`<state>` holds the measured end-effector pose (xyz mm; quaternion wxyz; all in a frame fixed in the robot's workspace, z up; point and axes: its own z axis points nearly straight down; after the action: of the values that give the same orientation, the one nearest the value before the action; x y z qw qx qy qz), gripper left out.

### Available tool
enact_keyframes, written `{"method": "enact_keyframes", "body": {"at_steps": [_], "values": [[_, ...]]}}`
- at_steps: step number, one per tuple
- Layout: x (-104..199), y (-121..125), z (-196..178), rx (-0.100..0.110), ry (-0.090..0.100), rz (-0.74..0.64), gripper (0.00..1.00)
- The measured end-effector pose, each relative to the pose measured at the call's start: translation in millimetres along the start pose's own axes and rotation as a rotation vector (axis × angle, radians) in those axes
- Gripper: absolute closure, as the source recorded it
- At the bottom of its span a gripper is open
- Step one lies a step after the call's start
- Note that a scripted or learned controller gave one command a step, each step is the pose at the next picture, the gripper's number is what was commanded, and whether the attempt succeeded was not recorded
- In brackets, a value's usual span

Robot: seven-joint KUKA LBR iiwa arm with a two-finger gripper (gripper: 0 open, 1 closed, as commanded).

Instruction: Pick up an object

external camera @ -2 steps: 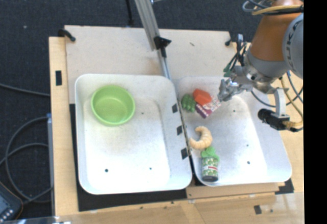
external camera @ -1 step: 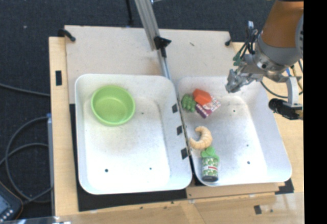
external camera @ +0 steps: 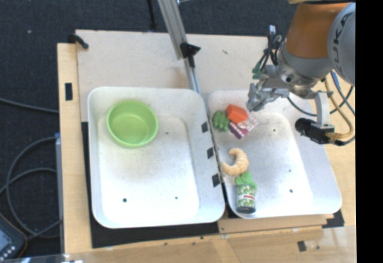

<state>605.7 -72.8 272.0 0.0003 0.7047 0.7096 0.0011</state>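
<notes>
Two shallow white bins sit side by side on the bench, the left bin [external camera: 149,196] and the right bin [external camera: 299,184] meeting along a central seam. The left bin carries a single item — a light green bowl [external camera: 132,123], upright, in its upper left part, well apart from everything else. The right bin holds a group of small objects along its left side. At the upper end lies an orange piece [external camera: 237,114], with a green leafy toy [external camera: 220,120] just beside it toward the seam and a purple and white item [external camera: 241,129] touching or nearly touching it from below; which of these rests on which cannot be told. Lower down, apart from that cluster, lies a tan croissant-shaped toy [external camera: 235,162], and just below it a small green-capped bottle [external camera: 245,194] lies near the bin's lower left corner. The arm reaches in from the right, its orange band above the wrist. The gripper [external camera: 256,102] is low over the upper part of the right bin, just beside the orange piece on its right. Whether it is wide, narrow or closed on anything cannot be told at this angle.
</notes>
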Motion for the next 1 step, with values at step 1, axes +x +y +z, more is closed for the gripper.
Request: {"method": "enact_keyframes", "body": {"at_steps": [1], "values": [[50.9,-15.8,3.6,0.001,-0.001,0.000,1.00]]}}
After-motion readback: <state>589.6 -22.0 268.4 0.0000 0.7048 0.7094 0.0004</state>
